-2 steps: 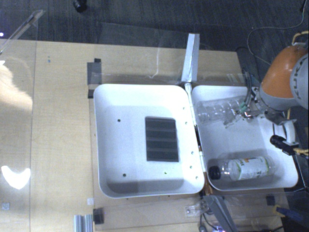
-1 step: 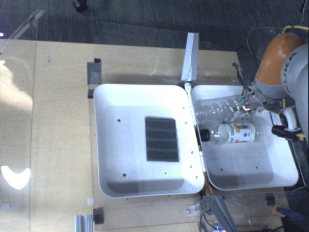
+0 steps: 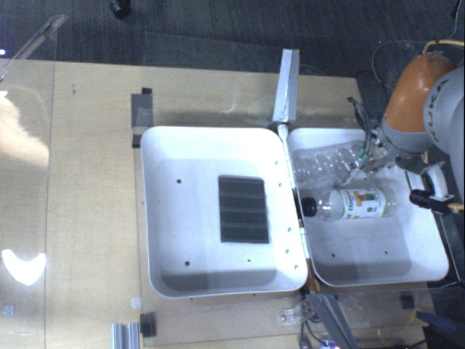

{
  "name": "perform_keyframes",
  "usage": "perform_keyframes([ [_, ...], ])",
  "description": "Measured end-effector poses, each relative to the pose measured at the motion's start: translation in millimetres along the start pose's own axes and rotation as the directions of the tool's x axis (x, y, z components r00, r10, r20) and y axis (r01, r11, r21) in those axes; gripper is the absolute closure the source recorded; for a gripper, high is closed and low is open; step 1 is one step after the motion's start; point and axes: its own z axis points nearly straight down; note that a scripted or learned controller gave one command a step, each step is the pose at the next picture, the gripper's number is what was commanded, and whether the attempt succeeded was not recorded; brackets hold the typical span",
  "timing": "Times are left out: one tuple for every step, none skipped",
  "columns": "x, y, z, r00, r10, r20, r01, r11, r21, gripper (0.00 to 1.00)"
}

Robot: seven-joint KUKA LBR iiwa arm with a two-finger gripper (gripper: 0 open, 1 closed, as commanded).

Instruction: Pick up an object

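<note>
From above and at a slant, I see my arm (image 3: 429,107) reaching in at the far right, its orange band over the far corner of the right bin (image 3: 385,264). My pincer (image 3: 365,158) sits low by that bin's far side, and I cannot tell from here how it stands or whether anything is in it. The object I judge best to take is the clear bottle (image 3: 350,204) with the black cap, lying on its side across the middle of the right bin, cap toward the wall between the bins, label facing up. Just beyond it, toward the far side, lies what looks like a second clear bottle (image 3: 327,164), faint against the white, near my pincer. To do this step well, I would come down over the labelled bottle's middle, set myself across its short width and not along its length, and close gently, since a round, smooth body may roll or slip. Counting: two white bins side by side, the left bin (image 3: 163,195) bearing one dark ribbed pad (image 3: 243,209); one labelled bottle, and one fainter bottle, as far as I can make out.
</note>
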Motion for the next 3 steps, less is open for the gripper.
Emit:
perform_keyframes([
  [47,-17,-2,0.995,-0.095,0.012,0.096,0.994,-0.050,0.00],
  [5,12,4,0.999,0.027,-0.043,-0.026,0.999,0.025,0.00],
  [-21,-46,-1,1.000,-0.028,0.009,0.028,0.997,-0.067,0.00],
])
